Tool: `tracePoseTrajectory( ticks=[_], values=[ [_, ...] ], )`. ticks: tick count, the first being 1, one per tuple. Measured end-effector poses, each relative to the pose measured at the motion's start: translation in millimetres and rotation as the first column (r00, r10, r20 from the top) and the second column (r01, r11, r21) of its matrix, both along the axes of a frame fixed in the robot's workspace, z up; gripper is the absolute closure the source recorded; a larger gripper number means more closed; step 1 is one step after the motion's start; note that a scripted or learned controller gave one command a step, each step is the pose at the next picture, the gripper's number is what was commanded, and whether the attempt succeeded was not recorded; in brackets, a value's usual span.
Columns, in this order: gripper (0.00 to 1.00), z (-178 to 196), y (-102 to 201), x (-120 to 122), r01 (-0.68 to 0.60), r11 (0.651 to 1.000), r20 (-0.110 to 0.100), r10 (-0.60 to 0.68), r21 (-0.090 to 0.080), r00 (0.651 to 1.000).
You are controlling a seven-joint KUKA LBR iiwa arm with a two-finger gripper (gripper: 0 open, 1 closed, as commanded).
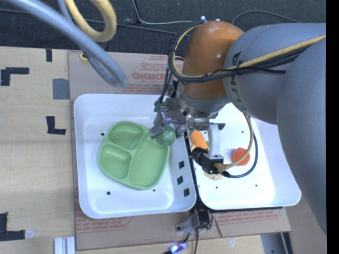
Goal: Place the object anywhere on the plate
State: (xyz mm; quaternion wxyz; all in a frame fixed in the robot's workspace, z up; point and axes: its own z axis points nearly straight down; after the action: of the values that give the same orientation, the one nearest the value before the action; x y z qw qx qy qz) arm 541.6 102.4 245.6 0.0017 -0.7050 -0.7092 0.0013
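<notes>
A light green divided plate (pixel 132 155) lies in the left bin (pixel 87 115). My gripper (pixel 163 131) hangs over the plate's upper right rim, close to the wall between the two bins. A small round dark green object (pixel 168 136) sits between its fingers, so the gripper is shut on it, just above the plate's edge. The wrist and the orange band (pixel 209 57) hide the part of the bins behind them.
In the right bin (pixel 265 194) lie a small red object (pixel 241 156) and an orange object (pixel 198 138) beside the dividing wall. A cable (pixel 249 147) loops from the wrist over that bin. The grey arm covers the right side.
</notes>
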Motion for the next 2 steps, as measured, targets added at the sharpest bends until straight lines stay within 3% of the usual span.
tracePoseTrajectory(
  ticks=[2],
  values=[
    [1.00,-31.0,81.0,-44.7,0.000,1.000,0.000,0.000,-0.001,1.000]
  ],
)
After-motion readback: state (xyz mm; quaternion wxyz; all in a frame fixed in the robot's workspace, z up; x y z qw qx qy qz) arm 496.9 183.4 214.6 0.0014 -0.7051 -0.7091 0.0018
